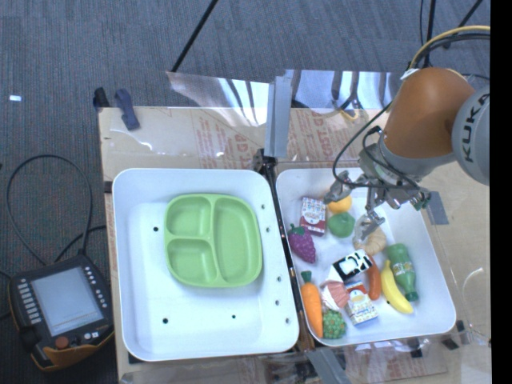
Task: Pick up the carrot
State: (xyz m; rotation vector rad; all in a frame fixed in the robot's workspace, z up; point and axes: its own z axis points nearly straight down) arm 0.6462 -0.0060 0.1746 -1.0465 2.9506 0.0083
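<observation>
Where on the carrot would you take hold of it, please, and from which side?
Grip the carrot across its thick upper half, coming straight down. It lies flat, lengthwise along the right bin's left wall, green top away from the camera. The broccoli crowds its narrow tip.

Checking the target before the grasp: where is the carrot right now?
The carrot lies in the right bin, along its left wall near the front corner, beside the broccoli.

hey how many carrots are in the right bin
2. One carrot lies along the bin's left wall near the front corner, beside the broccoli. A second, smaller carrot lies mid-bin, left of the banana. Others could be hidden in the pile.
</observation>
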